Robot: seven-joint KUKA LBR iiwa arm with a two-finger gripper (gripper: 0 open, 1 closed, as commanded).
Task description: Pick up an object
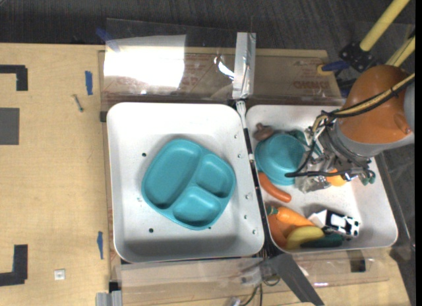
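The surface [53,166] is a pale wooden board filling the left and middle of the frame, with dark floor along the top. Black angular marks sit at its far left edge, upper and lower, and short blue tape strips [88,82] lie near the upper left of the bins. Two shallow white bins rest directly on it, side by side and touching: the left bin [125,126] in the centre, the right bin [379,212] toward the right edge. Behind them, at upper centre, lies a clear plastic sheet [165,67] (it catches a bright glare).
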